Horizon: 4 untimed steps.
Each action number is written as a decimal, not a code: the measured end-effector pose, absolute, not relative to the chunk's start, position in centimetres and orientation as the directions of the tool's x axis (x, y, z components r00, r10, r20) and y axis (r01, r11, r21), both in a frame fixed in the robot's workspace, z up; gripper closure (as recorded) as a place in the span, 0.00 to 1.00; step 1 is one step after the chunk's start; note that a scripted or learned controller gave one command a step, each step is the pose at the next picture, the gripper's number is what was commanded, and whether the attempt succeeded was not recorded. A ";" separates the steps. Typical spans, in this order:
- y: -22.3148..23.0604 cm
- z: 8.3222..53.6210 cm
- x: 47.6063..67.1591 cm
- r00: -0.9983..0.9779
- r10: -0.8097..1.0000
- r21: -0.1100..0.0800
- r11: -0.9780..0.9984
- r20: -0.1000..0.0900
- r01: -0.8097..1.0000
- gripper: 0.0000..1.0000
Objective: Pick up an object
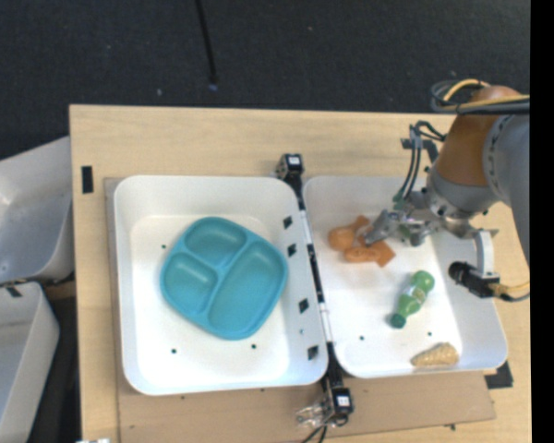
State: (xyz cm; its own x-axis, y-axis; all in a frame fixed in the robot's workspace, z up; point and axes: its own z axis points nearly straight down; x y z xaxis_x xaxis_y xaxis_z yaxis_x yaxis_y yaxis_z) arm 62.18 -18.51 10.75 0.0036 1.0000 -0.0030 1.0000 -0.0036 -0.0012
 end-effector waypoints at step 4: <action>-20.2 21.0 62.0 0.006 1.000 0.000 -0.006 -0.003 1.000 1.00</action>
State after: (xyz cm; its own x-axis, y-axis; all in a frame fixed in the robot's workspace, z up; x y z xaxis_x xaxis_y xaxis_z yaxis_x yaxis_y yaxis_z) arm 61.99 -20.22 21.05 0.0065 1.0000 -0.0033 1.0000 -0.0065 -0.0002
